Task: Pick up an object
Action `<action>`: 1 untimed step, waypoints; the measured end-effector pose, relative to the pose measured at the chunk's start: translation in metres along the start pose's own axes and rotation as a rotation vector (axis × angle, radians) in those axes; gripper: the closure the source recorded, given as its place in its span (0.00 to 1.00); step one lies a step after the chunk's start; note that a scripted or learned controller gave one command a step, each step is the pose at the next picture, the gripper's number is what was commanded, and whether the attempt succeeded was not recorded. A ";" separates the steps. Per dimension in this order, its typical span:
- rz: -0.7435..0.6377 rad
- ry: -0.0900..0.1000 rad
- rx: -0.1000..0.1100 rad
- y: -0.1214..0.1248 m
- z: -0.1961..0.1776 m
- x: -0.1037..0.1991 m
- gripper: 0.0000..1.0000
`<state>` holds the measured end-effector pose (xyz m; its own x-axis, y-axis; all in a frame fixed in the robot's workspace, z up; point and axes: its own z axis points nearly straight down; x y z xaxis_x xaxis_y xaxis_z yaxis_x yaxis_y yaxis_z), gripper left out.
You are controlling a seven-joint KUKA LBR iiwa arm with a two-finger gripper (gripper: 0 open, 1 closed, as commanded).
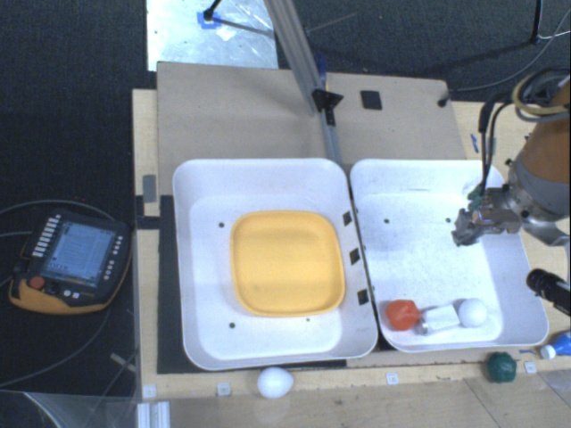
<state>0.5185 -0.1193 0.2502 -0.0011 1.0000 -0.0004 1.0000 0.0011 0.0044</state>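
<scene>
Looking down on the bench [393,127], you had two white bins: the left bin [201,239], well to the jaws' left, held a yellow plate [287,262]; the right bin [419,239] lay under the gripper [464,230]. Whether the jaws stood apart or together, you could not tell. Below the jaws, near the front wall, lay a red block [401,314], a white tube [439,318] and a white ball [472,311], all untouched. Nothing was picked up; the descent and grasp were left, as far as you could judge.

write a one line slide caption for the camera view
KUKA arm's end effector over the right bin, which holds a red object and white ball; yellow plate fills the left bin.
</scene>
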 end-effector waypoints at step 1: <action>-0.004 0.002 0.004 0.024 0.012 0.050 1.00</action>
<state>0.5426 -0.0690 0.2379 -0.0047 1.0000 0.0011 1.0000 0.0047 0.0002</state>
